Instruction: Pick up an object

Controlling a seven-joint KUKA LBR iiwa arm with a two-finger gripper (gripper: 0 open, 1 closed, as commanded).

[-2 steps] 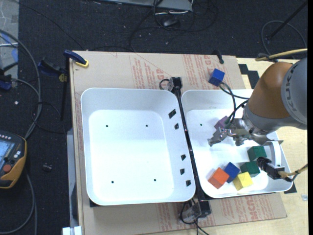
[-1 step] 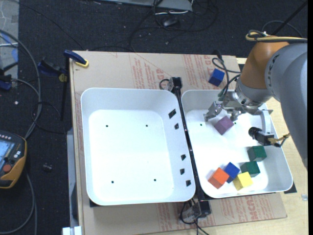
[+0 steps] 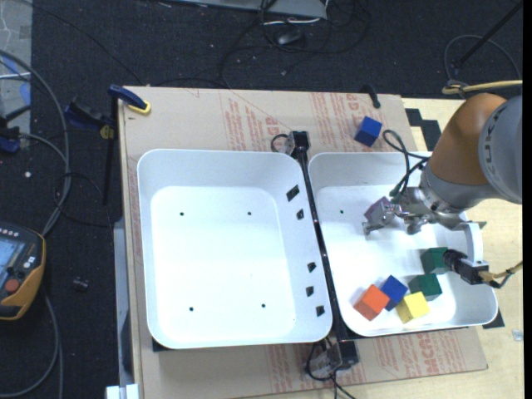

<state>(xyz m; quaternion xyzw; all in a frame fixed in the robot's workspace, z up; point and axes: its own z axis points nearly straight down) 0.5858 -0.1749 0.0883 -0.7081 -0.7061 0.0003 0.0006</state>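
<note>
My gripper hangs over the middle of the right bin, reaching in from the right. Its two grey fingers stand apart with bare white bin floor between them, so it is open and holds nothing. In the bin's near right corner lies a cluster of blocks: an orange block, a blue block, a yellow block and two green blocks. The cluster sits below and to the right of the gripper, apart from it.
The left bin sits beside the right one, with a black divider between them. Another blue cube rests on the bench behind the right bin. Cables run along the arm and bench edges.
</note>
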